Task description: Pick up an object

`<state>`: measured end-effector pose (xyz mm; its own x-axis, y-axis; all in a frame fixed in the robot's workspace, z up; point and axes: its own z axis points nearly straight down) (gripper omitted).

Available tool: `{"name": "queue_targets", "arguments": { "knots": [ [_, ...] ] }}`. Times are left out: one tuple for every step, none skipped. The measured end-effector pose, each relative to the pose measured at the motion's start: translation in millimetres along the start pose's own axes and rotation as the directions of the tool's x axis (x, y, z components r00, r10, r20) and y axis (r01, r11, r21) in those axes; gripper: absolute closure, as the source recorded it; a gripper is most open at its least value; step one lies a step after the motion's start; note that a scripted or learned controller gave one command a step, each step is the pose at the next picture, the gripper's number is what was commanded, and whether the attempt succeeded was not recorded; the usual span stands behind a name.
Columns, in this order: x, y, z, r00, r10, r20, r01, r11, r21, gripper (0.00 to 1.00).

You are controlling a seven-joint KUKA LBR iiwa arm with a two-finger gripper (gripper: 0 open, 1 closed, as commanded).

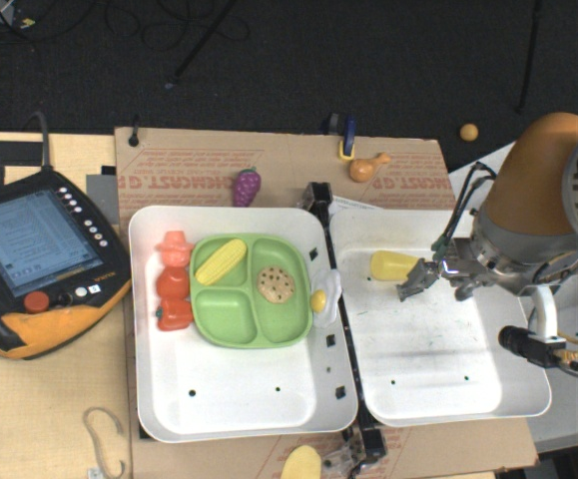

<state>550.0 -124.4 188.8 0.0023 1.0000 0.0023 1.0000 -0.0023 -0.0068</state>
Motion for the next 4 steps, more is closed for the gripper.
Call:
{"name": "queue_targets", "arguments": {
  "knots": [
    [-2.8,-9.1,49.6,1.000,-0.002,0.000,0.002,1.000,0.002,0.00],
    [-0.6,-9.5,103.2,1.000,-0.003,0.001,0.003,1.000,-0.001,0.00],
    [-3.1,-9.7,90.6,1.000,0.005,0.000,-0.005,1.000,-0.002,1.00],
    [0.5,-18.9,38.3,1.000,0.002,0.002,-0.002,1.000,-0.008,1.00]
  ]
}}
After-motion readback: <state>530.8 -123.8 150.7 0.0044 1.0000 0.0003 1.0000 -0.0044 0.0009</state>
